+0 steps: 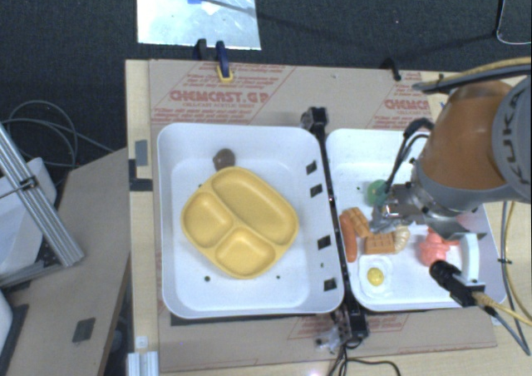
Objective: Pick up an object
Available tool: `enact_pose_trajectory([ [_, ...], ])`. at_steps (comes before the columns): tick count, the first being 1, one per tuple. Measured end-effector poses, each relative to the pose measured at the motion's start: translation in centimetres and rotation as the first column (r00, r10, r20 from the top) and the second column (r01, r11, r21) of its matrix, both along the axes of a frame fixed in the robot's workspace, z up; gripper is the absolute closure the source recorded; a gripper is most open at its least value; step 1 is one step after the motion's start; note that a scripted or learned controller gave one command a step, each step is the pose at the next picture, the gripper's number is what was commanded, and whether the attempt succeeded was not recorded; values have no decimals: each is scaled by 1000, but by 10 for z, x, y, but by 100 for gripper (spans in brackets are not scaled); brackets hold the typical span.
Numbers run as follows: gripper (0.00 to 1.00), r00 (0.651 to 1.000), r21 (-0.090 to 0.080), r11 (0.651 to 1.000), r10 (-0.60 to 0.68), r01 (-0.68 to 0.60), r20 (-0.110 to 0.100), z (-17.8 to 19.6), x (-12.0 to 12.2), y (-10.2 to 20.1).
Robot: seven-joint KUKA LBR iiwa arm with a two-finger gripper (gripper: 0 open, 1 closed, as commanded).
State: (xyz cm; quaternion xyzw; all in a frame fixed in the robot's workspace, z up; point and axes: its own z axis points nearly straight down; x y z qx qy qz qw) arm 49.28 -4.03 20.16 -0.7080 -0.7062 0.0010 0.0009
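My gripper (387, 218) hangs low over the middle of the right bin (357, 150), and the wrist hides its fingers from above. Right beneath and beside it lie several toy foods: an orange carrot-like piece (357, 221), a red sausage (348, 240), a tan cracker (381, 244) and a pale roll (402, 238). A green piece (378, 191) sits just behind the gripper. A fried egg (376, 275) lies near the bin's front edge, and a pink piece (434, 248) shows to the right under the arm.
The left bin (179, 283) holds a yellow three-compartment plate (239, 221) and a small brown lump (223, 158) behind it. A black divider (326, 208) runs between the bins. The arm's grey and orange body (474, 145) covers the right bin's far right part.
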Motion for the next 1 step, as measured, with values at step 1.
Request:
enact_pose_trajectory([
  [1,0,1000,0,1000,3,-3,4,0,3,2],
])
